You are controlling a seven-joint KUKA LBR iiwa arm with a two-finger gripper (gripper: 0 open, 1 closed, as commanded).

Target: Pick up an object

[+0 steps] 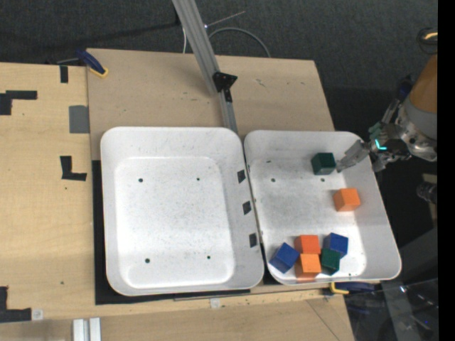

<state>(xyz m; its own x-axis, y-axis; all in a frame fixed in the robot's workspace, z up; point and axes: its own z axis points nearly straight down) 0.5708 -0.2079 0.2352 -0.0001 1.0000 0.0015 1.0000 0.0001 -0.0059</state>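
Note:
The right white bin (389, 241) holds several small blocks. A dark green block (323, 163) sits near its far edge, and an orange block (347, 199) lies alone a little nearer. At the near edge there is a cluster: a blue block (284, 256), two orange blocks (308, 244) (309, 264), a second blue block (338, 244) and a green block (330, 261). My gripper (362, 160) hangs over the bin's far right corner, open, with nothing between its fingers. One grey finger (348, 158) points down-left, its tip just right of the dark green block.
The left white bin (106, 144) lies beside the right one, rims touching. A slanted metal pole (202, 41) rises from behind the bins. The wooden bench top (43, 190) extends to the left.

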